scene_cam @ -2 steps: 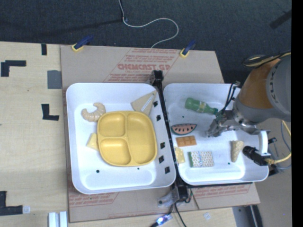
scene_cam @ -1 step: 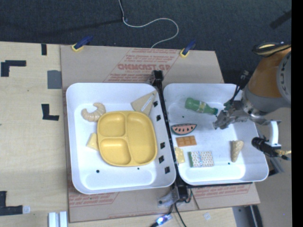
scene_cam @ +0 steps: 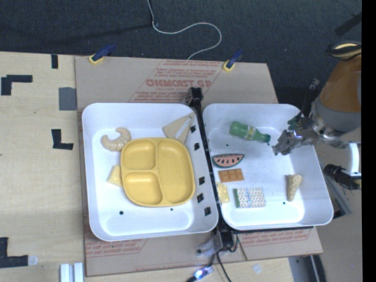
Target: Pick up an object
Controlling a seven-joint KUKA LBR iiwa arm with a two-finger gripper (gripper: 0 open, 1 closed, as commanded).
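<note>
Jaws on the gripper [scene_cam: 284, 144] are too dark and small to tell if open or closed. It hangs over the right bin [scene_cam: 314, 216], near one green bottle [scene_cam: 248, 132]. One yellow plate [scene_cam: 157, 171] sits in the left bin [scene_cam: 97, 157].

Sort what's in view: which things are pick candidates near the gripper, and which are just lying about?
Job: gripper; right bin; bottle; cone; watermelon slice; cracker.
Lying about: left bin; yellow tray; croissant; cable.

The grey arm reaches in from the right, its dark pincer [scene_cam: 284, 143] angled down-left.
</note>
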